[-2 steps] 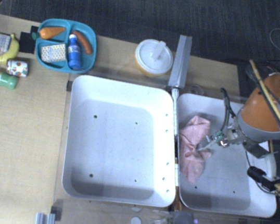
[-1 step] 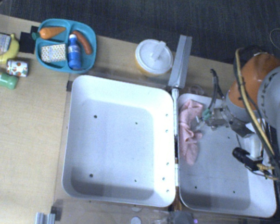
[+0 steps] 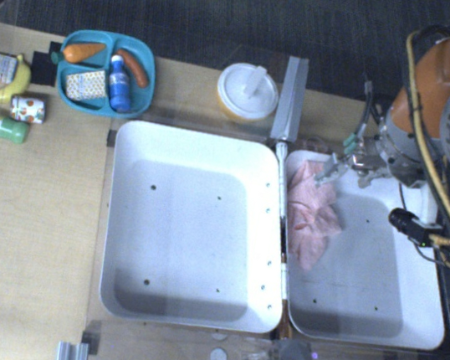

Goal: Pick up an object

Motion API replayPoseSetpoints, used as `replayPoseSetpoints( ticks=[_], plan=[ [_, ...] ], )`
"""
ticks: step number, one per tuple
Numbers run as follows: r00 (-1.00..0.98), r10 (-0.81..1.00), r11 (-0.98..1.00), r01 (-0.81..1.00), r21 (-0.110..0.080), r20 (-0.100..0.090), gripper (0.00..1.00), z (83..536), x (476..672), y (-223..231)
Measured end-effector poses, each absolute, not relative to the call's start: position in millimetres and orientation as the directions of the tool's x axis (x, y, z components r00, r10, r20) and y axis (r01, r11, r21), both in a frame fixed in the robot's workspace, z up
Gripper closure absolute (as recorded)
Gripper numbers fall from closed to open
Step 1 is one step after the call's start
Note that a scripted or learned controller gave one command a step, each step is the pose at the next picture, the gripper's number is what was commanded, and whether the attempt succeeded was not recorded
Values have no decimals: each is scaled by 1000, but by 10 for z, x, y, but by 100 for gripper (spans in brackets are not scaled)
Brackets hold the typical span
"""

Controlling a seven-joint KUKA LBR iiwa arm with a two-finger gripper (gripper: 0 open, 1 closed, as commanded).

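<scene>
Two white bins side by side on the worktop: left bin (image 3: 193, 221), right bin (image 3: 373, 317). Pink cloth (image 3: 310, 218) against the right bin's left wall, long way near to far. Tool (image 3: 334, 168) just above its far end; open or shut, cannot tell. Plenty of bare floor to the right.

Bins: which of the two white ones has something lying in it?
The right bin, under the gripper: a pink cloth lies crumpled along its left wall. The left bin shows bare white floor.
</scene>
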State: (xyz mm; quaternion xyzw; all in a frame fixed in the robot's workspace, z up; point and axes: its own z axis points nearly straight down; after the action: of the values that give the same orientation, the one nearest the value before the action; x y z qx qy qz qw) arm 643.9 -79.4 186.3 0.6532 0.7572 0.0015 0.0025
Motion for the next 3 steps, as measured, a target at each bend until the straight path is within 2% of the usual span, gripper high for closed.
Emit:
replayPoseSetpoints(
  ticks=[1,2,3],
  plan=[
    [-215,977,215,977,16,-5,0,1006,6402,-966],
    [-220,976,220,975,7,-2,0,944,6721,-949],
    [-226,974,226,974,10,-1,100,1061,6737,-923]
  ],
)
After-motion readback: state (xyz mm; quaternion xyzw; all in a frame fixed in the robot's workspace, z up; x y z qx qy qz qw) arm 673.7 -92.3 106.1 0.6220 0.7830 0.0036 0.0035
